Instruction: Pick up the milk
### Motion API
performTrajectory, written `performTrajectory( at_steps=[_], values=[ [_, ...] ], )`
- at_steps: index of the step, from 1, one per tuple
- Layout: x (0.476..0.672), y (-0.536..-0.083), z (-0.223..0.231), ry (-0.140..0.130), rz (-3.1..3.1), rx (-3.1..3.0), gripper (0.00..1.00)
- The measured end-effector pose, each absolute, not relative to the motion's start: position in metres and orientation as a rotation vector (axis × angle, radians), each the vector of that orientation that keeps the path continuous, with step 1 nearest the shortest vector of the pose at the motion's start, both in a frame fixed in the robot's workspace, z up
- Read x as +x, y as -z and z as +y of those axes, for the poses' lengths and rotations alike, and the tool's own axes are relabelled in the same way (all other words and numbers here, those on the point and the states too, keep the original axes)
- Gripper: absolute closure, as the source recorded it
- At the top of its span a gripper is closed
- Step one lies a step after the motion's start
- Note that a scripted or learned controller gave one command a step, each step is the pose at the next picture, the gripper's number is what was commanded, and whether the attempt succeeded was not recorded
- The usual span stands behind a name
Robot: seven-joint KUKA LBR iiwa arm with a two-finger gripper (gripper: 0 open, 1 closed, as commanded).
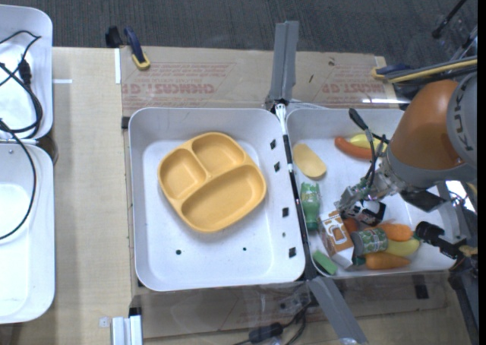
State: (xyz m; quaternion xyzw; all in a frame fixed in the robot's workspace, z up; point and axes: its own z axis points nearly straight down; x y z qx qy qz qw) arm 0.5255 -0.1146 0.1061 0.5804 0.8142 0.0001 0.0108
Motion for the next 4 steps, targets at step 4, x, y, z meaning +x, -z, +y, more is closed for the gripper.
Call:
performTrajectory(
  at_steps=[4],
  values=[
    [0.616, -0.261, -0.049, 0.003, 2.843, 1.336, 1.0]
  ],
)
